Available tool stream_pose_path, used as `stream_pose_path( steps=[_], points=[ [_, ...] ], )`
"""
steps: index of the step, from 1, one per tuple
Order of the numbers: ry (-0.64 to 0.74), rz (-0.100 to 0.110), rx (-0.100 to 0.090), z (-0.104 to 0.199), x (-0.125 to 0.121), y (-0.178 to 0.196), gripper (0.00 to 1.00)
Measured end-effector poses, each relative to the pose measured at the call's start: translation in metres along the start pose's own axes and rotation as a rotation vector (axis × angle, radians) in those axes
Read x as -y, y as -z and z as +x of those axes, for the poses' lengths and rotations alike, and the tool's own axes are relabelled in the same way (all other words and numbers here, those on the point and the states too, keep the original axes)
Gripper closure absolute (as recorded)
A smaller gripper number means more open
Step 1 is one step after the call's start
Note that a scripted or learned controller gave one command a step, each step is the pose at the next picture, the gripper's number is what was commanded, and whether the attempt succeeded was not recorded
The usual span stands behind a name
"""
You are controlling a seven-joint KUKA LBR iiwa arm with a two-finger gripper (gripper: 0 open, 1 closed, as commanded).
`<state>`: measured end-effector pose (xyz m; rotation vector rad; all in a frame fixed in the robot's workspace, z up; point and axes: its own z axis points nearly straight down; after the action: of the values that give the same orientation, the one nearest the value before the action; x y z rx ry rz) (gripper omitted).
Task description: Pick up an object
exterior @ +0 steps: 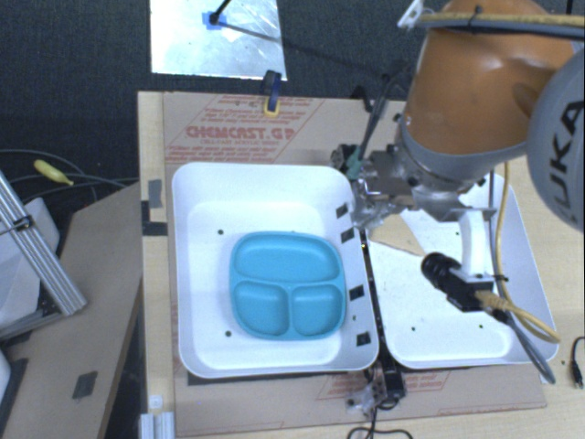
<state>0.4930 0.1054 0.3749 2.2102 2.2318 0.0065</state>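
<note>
Arm point(484, 71) above rt bin point(439, 341), gripper point(366, 195) state can't tell; left bin point(196, 245), 2nd of 2, holds 1 blue tray point(288, 282).

Far part of the right bin point(448, 337) hidden under the arm point(484, 90), arm cut off at right edge

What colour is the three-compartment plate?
The plate is plain light blue, clearest in the camera view.

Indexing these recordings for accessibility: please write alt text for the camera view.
A blue three-compartment plate lies in the left white bin. The grey-and-orange arm reaches from the right over the right bin, its gripper near the wall between the bins.
</note>
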Motion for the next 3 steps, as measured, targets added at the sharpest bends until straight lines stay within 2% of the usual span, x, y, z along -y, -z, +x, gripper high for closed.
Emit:
stream_pose_path(
  steps=[1, 2, 3],
  points=[
    [0.0, -0.002, 0.001, -0.004, -0.001, 0.011, 1.0],
    [0.001, -0.015, -0.006, 0.059, 0.006, 0.163, 1.0],
    [-0.001, 0.017, 0.007, 0.114, 0.007, 0.007, 1.0]
  ],
)
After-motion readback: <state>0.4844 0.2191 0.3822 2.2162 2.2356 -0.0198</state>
